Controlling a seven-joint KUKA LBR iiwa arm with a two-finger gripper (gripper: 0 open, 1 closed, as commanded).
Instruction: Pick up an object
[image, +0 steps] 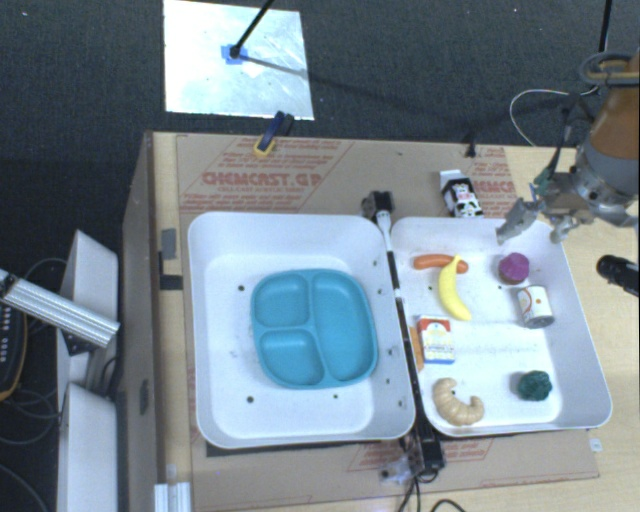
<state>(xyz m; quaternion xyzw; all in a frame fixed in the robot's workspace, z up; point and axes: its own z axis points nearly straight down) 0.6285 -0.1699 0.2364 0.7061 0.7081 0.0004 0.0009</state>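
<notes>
The right bin (575, 345) holds a purple ball (514, 266), a yellow banana (453, 290), an orange sausage-shaped piece (432, 261), a small white can (535, 306) on its side, a red and white carton (436, 340), a tan croissant (458, 402) and a dark green lump (533, 385). My gripper (535, 226) hangs over the bin's far right corner, just behind the purple ball. Its two fingers are spread apart, open, with nothing between them.
The left bin (225, 250) holds a blue divided plate (312, 327). A small black and white object (459, 195) stands on the board behind the right bin. A yellow and blue tool (272, 134) lies at the board's far edge.
</notes>
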